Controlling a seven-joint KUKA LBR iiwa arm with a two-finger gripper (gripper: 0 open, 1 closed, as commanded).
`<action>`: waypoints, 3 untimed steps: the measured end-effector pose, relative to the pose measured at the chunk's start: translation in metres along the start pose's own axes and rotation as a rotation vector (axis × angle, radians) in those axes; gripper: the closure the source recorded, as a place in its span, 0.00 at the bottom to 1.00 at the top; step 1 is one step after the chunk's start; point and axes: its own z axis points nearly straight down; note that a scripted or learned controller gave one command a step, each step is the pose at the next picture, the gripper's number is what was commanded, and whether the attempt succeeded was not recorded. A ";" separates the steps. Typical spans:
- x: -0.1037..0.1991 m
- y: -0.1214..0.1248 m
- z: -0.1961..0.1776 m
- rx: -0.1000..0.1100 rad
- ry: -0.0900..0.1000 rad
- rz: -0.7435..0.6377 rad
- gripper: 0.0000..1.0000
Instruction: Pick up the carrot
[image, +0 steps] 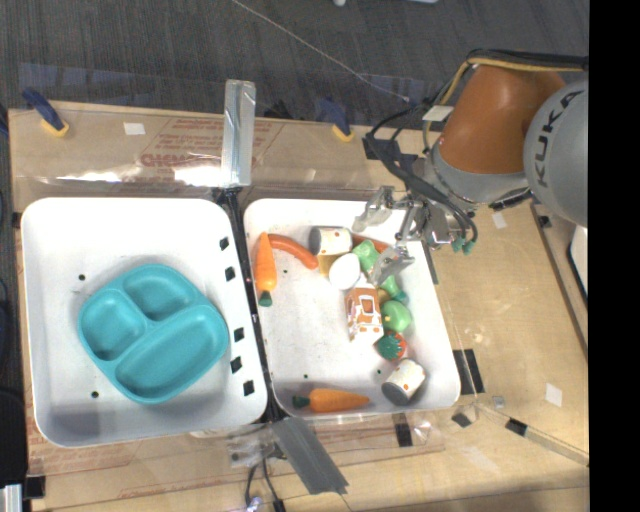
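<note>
— nearest us, what's that along the near wall of the right bin (440, 330)?
— one carrot (335, 401), lying flat, green tip to the left, with a small grey-and-white cup (404, 381) just to its right.
— any other carrots?
— a second carrot (265, 266) lies lengthwise near that bin's left wall, and an orange, bent piece (290, 249) sits just beside its far end.
— and the hand?
— the hand (400, 225) hangs over the far right part of the same bin, above a huddle of green and white toys (385, 300). i cannot tell how far apart its fingers stand, and i see nothing between them.
— the left bin (50, 300)?
— it carries a teal divided plate (152, 330). both bins sit side by side on the counter (520, 350).
</note>
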 end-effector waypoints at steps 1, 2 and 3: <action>0.003 0.035 0.039 -0.002 0.002 0.165 0.00; -0.015 0.054 0.096 0.000 0.007 0.725 0.00; -0.016 0.056 0.085 0.000 0.006 0.715 1.00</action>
